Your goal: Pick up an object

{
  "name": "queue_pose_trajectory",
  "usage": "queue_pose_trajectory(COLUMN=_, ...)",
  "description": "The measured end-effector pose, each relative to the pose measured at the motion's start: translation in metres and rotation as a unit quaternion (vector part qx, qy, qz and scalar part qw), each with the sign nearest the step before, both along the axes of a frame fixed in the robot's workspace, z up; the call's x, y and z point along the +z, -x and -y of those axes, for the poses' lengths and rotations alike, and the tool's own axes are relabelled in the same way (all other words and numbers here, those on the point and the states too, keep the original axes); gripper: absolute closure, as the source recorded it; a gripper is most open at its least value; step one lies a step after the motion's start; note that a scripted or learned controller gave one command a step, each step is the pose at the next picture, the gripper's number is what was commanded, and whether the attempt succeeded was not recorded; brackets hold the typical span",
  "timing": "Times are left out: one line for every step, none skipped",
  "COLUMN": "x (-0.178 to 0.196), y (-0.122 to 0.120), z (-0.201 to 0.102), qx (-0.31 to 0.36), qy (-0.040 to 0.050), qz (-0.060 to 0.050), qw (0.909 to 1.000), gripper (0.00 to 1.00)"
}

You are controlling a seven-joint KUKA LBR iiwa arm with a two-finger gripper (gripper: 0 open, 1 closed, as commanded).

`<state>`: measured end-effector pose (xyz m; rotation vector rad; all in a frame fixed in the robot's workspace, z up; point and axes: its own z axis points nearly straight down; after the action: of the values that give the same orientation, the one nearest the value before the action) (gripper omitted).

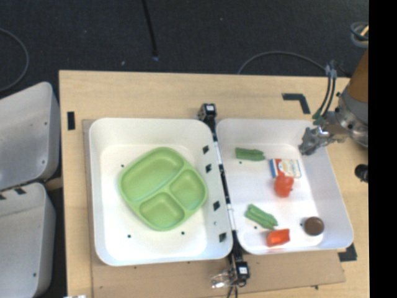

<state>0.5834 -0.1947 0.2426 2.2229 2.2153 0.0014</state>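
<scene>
Worktop [155, 95] is light wood, centre of frame, with two white bins side by side. Left bin [105, 241] holds a green divided plate [163, 188], three compartments, lying flat mid-bin, tilted a bit relative to the bin walls.

Right bin [332, 179] holds the loose objects:
- green pod [250, 154], upper left of the bin, lying flat
- small white/red/blue packet [285, 166], upper middle
- red-orange item [283, 185] just below the packet, touching or overlapping its lower edge, hard to tell which
- second green pod [260, 216], lower left, lying diagonal
- red block [278, 237] just below that pod, near the bin's front wall
- brown round item [313, 226], lower right corner, apart from the rest

Arm comes in at the right edge of frame, orange band partly visible at the upper right. Gripper [310, 141] sits over the upper right corner of the right bin, near the rim, above and right of the packet. Nothing visible between its fingers; cannot tell whether they are apart or together, too small and blurred.

Grey panels at frame left, dark floor with cables along the top.
</scene>
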Motion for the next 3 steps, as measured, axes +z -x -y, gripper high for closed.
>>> queue_pose_trajectory(x=-0.01, y=0.012, z=-0.05, qx=0.005, qy=-0.0011, qz=-0.002, qw=1.0, gripper=1.0)
queue_pose_trajectory(x=-0.002, y=0.022, z=-0.094, qx=0.005, qy=-0.0015, qz=-0.001, qw=1.0, gripper=1.0)
queue_pose_trajectory(x=-0.006, y=0.038, z=-0.152, qx=0.005, qy=-0.0014, qz=-0.002, qw=1.0, gripper=1.0)
